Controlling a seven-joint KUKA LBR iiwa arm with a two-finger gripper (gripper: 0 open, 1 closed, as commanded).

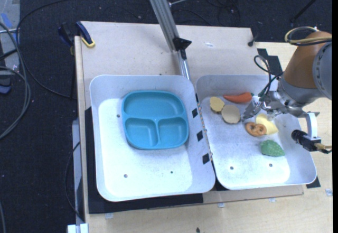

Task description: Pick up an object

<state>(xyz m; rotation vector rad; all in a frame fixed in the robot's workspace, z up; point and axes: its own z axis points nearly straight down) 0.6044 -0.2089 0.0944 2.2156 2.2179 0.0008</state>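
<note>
Gripper (252,111) low in right bin (296,174), beside and possibly touching pretzel (256,129), whether released or clenched cannot be told | pretzel against yellow piece (268,125) | tan slice (231,115) just left of pretzel | carrot (237,97) above it | green piece (272,148) below-right | blue tray (156,120) well left, in left bin (105,174)

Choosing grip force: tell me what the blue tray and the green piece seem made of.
Blue tray: likely moulded plastic, smooth and evenly coloured, with soft-edged compartments. Green piece: probably plastic or rubbery toy food, matte and bumpy; too small to tell for certain.
</note>
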